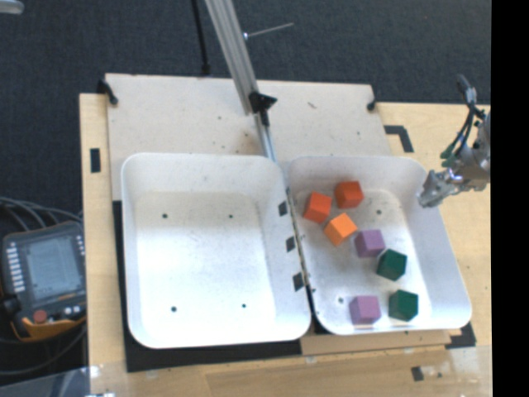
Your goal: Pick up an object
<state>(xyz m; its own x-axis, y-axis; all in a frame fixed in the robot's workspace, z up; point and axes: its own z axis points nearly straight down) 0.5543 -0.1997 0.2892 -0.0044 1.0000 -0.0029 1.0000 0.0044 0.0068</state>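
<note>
Nearest the camera's low edge, within the right-hand shallow white plastic bin (430, 246), sit a purple cube (364, 308) and a dark green cube (403, 304) side by side against that bin's near wall. Farther back in the same bin lie a second green cube (392, 264), a second purple cube (369, 242), a light orange cube (340, 228), and two red-orange cubes (317, 208) (349, 194) towards the bin's far left part. The grey two-finger gripper (436, 187) hangs at the bin's far right rim, clear of all seven blocks and holding nothing that I can see; whether it is spread or closed I cannot tell. From the gripper every cube lies to the left and towards the near wall, the upper red-orange cube and the middle purple one appearing closest. Any pick likely calls for a move inward from the rim, then down.
</note>
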